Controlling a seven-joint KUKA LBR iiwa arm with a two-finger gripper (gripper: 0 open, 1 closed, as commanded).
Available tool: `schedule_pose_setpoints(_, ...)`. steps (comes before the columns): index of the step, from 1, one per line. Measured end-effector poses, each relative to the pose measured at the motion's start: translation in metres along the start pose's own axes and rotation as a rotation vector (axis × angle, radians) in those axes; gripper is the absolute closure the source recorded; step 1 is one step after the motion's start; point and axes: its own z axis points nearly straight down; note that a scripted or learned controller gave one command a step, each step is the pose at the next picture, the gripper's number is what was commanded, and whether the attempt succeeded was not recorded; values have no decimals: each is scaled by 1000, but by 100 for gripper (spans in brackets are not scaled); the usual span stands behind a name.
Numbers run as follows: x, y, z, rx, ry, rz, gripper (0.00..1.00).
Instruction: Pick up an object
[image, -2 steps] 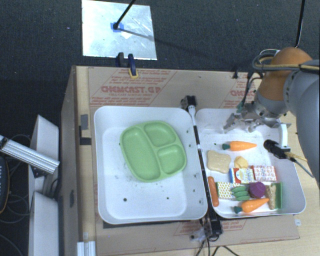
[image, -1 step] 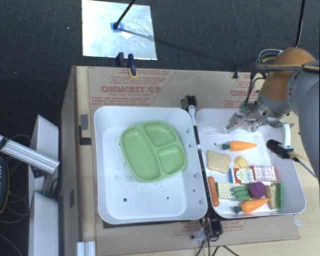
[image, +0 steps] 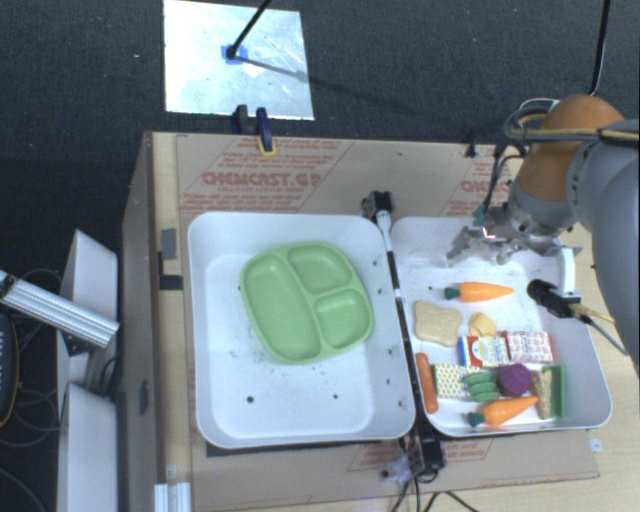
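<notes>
Camera view: the hand (image: 488, 243) is seen low over the far end of the right bin (image: 600, 395), just behind a carrot (image: 480, 292). Whether it is wide or narrow cannot be told. Nothing is seen held in it. Toy food is crowded at the bin's near end: bread (image: 437, 322), a purple piece (image: 514, 379), a second carrot (image: 505, 409). The lone carrot, set apart, is judged the easier pick. A green tray (image: 305, 300) is kept in the left bin (image: 225, 400).

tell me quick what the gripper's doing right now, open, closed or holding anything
Gripper: jaws spread open, nothing between them, poised over the far end of the right bin just beyond the upper carrot.
</notes>
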Motion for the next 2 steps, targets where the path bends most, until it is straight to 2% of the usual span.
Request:
schedule_pose_setpoints(1, 0, 0, 0, 0, 0, 0, 0)
schedule_pose_setpoints(2, -12, 0, 0, -1, 0, 2, 0)
